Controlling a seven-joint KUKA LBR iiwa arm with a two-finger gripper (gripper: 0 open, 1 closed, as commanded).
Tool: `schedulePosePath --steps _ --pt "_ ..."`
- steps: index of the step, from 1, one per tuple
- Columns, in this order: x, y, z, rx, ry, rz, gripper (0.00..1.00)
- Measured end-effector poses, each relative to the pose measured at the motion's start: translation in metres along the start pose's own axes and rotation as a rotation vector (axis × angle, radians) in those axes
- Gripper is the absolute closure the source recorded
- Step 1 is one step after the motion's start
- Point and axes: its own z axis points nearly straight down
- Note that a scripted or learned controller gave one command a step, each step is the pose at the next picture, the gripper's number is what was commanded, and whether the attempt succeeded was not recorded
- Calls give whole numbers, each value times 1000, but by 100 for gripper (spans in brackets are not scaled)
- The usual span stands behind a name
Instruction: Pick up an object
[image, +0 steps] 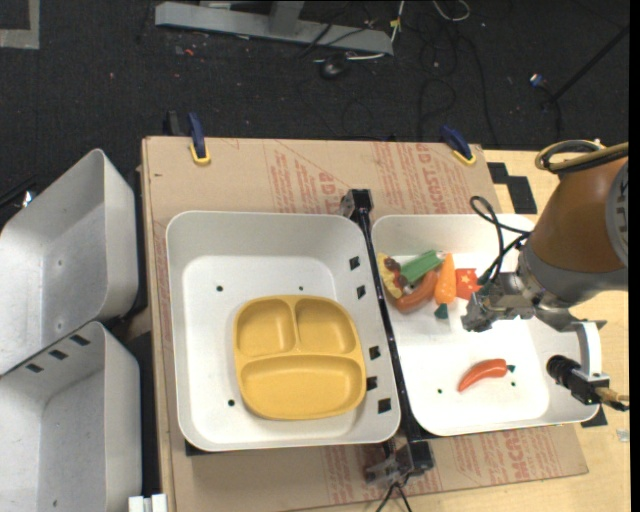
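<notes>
camera view: two shallow white bins side by side on a cardboard-covered surface (300, 165). the left bin (200, 250) carries a yellow tray (298, 357) with three compartments, lying flat near the bin's middle, a little toward its front edge. the right bin (520, 405) carries a cluster of small toys (425, 277) near its back left corner, close to the divider between the bins: a green piece, an orange-red piece and a darker piece, pressed together so that their outlines are hard to separate. a small green bit (441, 312) lies just in front of the cluster. a red pepper (483, 373) with a green stem lies alone on the bin floor toward the front edge, right of centre, well apart from the cluster.

the arm (585, 225), grey with an orange band, reaches in from the right edge over the right bin. its fingers (478, 310) hang above the bin floor just right of the cluster and behind the pepper; how far open they stand cannot be told, and nothing is seen between them. a black cable (492, 228) loops from the arm over the bin's back edge.

two further white bins (60, 290) sit tilted off the surface's left edge.
</notes>
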Motion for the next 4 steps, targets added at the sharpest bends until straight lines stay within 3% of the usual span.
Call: schedulePosePath --steps 2,4 --pt "8 -5 -109 -2 0 -2 100" --pt "116 30 -97 3 2 -6 100"
